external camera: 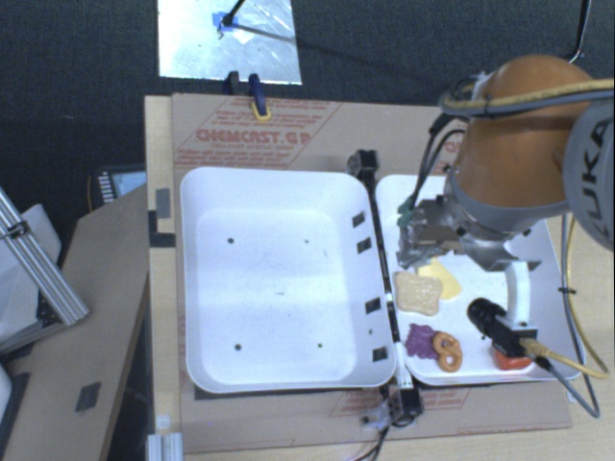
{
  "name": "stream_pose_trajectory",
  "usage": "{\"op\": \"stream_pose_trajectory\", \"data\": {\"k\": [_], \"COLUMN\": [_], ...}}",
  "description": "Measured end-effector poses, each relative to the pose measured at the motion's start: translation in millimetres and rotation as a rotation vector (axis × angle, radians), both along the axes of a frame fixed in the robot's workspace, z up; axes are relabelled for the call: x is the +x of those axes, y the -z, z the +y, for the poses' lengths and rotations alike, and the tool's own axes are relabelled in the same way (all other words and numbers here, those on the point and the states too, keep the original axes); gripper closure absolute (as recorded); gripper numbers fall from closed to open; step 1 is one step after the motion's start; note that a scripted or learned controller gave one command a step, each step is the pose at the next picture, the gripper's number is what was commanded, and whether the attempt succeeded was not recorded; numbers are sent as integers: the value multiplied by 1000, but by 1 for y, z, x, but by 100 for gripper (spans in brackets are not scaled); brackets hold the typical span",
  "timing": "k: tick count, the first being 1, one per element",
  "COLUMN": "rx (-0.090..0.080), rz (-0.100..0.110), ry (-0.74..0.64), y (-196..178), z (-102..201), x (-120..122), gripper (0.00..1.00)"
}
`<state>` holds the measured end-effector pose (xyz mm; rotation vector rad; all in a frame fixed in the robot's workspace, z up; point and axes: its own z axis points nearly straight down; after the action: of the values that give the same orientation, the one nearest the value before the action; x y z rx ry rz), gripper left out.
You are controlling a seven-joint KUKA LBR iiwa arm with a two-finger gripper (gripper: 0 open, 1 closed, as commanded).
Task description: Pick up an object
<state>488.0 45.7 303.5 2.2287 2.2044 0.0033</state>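
Gripper [419, 248] low in right bin [548, 257] above bread slice [419, 294]; can't tell its state.

The arm [519, 133] hides much of the right bin [550, 248], seemingly.

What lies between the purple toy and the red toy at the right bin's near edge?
In the camera view, a brown pretzel-shaped toy lies between the purple toy and the red toy.
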Motion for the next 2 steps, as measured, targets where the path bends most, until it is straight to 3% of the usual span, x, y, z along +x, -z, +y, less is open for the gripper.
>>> {"op": "stream_pose_trajectory", "data": {"k": [1, 2], "rx": [8, 2], "rz": [-11, 9], "ry": [-20, -7], "y": [-135, -69], "z": [43, -7], "x": [0, -1], "gripper": [100, 100]}}
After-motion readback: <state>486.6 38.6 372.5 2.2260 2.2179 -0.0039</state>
